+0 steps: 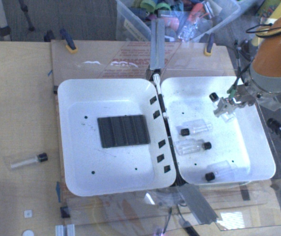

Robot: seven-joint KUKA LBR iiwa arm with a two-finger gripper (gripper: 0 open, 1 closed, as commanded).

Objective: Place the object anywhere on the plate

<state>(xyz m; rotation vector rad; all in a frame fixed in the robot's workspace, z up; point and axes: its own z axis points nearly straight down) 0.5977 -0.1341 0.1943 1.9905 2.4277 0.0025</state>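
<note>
The gripper [225,106] hangs over the right bin [258,146], near that bin's far right corner, with the grey and orange arm [273,58] reaching in from the right edge of the tabletop [17,82]. Whether the fingers are apart or closed cannot be told from this slant, and nothing can be made out between them.

Three clear vials with black caps lie in the right bin. One vial [195,129] rests toward the middle of the bin, close to the divider between the bins. A second vial [193,146] lies just below it, nearer the front. A third vial [220,171] sits by the bin's front edge. A small black cap [212,97] lies near the gripper, toward the far side.

The dark ribbed plate [124,130] lies flat in the middle of the left bin [71,171], with nothing on it.

Another vial [28,160] lies on the bare tabletop, near its left edge, outside both bins.
</note>
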